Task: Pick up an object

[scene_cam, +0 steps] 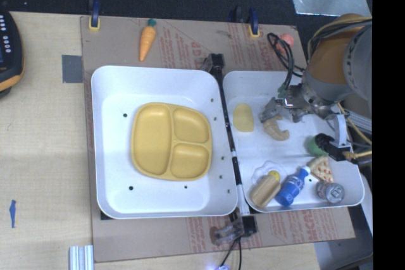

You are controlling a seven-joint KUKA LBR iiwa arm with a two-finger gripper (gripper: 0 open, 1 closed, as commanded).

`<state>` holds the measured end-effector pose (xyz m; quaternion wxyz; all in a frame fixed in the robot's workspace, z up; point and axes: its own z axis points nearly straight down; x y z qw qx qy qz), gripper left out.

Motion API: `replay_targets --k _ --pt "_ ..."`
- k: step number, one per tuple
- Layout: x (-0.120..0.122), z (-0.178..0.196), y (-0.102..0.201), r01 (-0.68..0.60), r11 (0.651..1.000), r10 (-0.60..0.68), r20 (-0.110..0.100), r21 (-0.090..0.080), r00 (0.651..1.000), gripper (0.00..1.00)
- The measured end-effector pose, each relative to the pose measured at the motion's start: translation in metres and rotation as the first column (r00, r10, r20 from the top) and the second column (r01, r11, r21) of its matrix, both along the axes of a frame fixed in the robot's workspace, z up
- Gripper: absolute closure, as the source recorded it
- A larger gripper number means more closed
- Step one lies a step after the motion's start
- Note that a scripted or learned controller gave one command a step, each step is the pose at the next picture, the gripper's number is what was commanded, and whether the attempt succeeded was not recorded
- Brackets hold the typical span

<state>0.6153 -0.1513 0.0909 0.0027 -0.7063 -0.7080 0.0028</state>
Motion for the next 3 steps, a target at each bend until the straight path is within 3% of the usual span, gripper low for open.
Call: replay_targets --k 1,2,3 --pt "0.002 0.012 -0.001 -0.003 1.0 0.003 0.004 -0.002 1.0 1.0" --pt "-0.036 0.107 -0.008 0.003 1.0 -0.003 0.011 -0.001 1.0 1.0" --pt "-0.036 0.101 -0.006 0.001 1.0 -0.001 0.006 0.0 1.0 0.0"
